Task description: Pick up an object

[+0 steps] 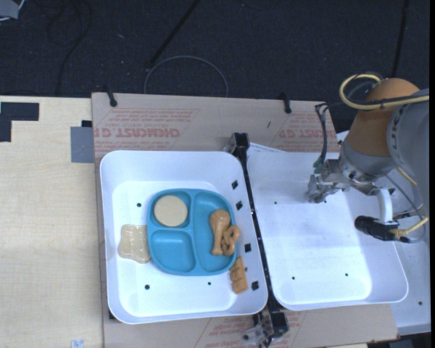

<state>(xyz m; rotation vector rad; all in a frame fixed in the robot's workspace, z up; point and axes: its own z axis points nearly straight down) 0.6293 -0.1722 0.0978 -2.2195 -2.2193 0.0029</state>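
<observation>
Claw (320, 191) low over the upper left part of the right bin (326, 259), at the end of the grey arm (380, 133) coming in from the right. Cannot tell whether the claw stands wide or narrow; it is small and dark against the white floor. Nothing seen held in it. A black cable (377, 228) hangs off the arm just right of the claw and below it.

Left of the claw: the black strip (250, 216) where the two bins meet.

Past the strip, in the left bin (130, 296), all well apart from the claw:
- brown drumstick-shaped piece (219, 227), closest to the claw, lying in the right compartment of a blue divided plate (175, 256); a knotted brown bit touches its right side.
- small brown lump (238, 275), left of and below the claw, on the bin floor just off the plate's lower right edge.
- pale round disc (170, 211) farther left, in the plate's upper left compartment.
- pale flat slab (134, 243), farthest left of the objects, on the bin floor touching the plate's left edge.

Both bins sit on a cardboard sheet (167, 125) with red print. Farthest left of the claw, the light wood bench top (36, 230).
</observation>
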